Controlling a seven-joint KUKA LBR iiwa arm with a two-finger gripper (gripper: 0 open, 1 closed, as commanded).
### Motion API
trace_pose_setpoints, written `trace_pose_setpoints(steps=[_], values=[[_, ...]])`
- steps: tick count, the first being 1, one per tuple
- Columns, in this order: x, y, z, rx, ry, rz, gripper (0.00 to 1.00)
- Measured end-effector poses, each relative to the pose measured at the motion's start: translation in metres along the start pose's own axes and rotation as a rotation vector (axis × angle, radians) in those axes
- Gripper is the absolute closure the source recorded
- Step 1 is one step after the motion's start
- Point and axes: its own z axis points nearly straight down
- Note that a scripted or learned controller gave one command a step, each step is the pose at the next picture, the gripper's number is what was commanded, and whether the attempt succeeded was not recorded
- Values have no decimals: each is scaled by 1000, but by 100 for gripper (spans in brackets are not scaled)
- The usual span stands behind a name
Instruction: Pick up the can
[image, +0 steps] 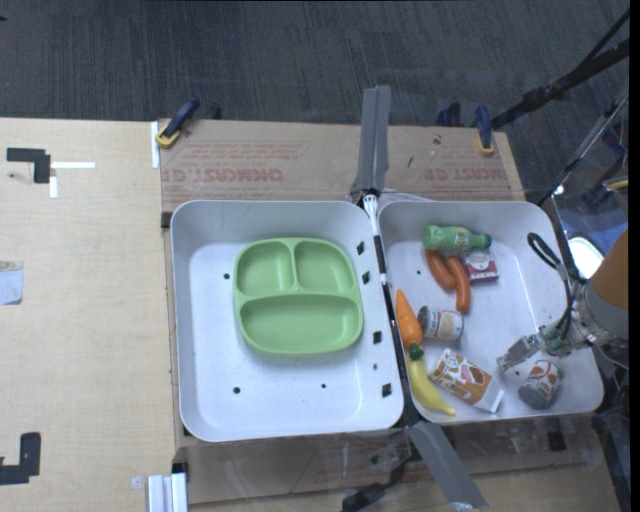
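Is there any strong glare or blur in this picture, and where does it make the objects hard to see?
In the camera view, light is even over the left bin and green plate; a bright overexposed patch sits at the right bin's far right rim; the gripper and the can beside it look soft and slightly smeared.

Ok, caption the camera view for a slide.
Gripper low in the right bin beside a tipped can; green divided plate in the left bin.
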Motion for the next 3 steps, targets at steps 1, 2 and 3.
trace_pose_setpoints(steps=[1, 2, 3], values=[[0, 0, 0, 0, 0, 0, 0], [0, 0, 0, 0, 0, 0, 0], [0, 0, 0, 0, 0, 0, 0]])
